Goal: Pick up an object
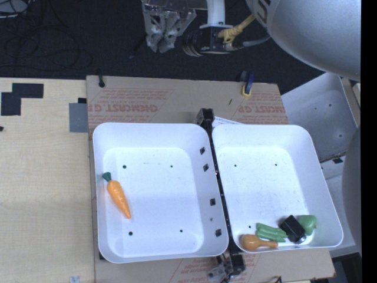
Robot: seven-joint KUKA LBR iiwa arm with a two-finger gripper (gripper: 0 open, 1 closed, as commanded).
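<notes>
step: nothing picked yet, tool parked high past the bins' far edge, grip state can't be told | next: a descent into a bin is needed | carrot: orange, green top, lying alone at left bin's left wall | other toys clustered in right bin's near corner

Orange carrot, white bins
</notes>
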